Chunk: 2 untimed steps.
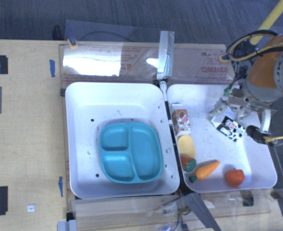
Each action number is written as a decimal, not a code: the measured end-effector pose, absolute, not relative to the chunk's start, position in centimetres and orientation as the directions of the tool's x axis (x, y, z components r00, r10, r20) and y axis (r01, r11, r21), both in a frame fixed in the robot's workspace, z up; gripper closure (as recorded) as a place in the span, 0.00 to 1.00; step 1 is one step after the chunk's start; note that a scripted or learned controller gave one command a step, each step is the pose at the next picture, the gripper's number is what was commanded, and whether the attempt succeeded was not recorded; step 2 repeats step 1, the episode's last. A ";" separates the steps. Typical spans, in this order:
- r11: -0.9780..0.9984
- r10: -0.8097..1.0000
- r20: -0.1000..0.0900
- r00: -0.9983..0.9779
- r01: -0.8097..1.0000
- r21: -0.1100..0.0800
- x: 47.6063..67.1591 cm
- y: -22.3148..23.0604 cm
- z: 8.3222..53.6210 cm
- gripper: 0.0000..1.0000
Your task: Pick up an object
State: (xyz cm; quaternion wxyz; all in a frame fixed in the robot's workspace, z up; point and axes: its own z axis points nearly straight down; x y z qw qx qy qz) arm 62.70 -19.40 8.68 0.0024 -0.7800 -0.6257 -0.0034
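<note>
Far left of the end effector [232, 110], a blue plate [130, 151] fills the left bin [79, 100]. Nearer lie a carton [180, 120], banana [186, 146], carrot [207, 169] and tomato [235, 177]. The end effector hangs above a black-and-white card [230, 128], likely its target; its grip cannot be told.

The arm [271, 71] is cut off by the right edge. The tool [237, 110] blocks part of a black-and-white patterned item [231, 128], too small to identify. The small carton [180, 120] has unreadable print.
</note>
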 end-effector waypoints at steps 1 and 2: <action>-0.265 0.964 0.008 0.265 0.964 -0.001 58.3 -19.3 8.7 0.00; -0.265 0.964 0.008 0.265 0.964 -0.001 58.3 -19.3 8.7 0.00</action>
